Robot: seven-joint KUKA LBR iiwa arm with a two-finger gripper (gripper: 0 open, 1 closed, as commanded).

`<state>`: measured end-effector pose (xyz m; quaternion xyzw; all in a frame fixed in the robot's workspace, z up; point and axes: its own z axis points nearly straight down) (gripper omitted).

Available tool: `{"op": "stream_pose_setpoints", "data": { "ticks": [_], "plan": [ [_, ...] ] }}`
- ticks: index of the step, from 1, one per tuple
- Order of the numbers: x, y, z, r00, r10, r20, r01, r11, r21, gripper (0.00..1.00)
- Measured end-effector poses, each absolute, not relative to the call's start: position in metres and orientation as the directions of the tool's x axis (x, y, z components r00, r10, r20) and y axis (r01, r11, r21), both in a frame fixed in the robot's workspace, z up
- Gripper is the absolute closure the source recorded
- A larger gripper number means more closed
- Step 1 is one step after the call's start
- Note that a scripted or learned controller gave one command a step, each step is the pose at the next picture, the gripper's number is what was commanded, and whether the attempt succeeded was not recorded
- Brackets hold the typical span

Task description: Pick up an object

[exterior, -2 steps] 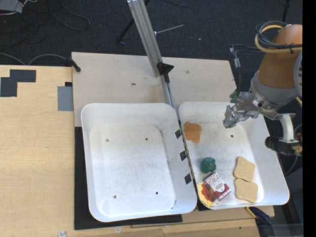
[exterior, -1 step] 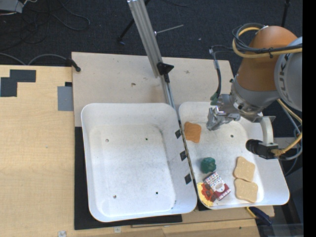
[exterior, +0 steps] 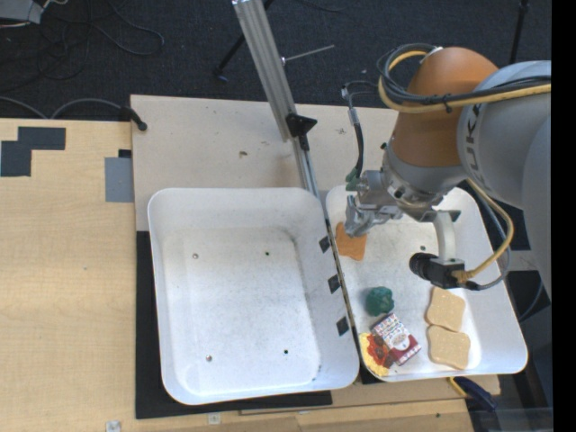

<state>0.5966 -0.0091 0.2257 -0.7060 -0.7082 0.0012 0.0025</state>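
The grey arm (exterior: 513,142) comes in from the right, its last link bending down toward the middle of the scene. The orange band (exterior: 445,106) bulges above the wrist, with yellow and black cables looped around it. Below it the gripper (exterior: 360,219) points down and leftward, its metal fingers (exterior: 353,216) low and close together; their exact spread cannot be judged.
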Motion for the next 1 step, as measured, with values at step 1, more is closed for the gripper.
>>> {"op": "stream_pose_setpoints", "data": {
  "ticks": [1],
  "plan": [
    [0.6058,0.0377,0.2182,-0.003,1.0,0.001,1.0,0.003,-0.003,1.0]
  ]
}}
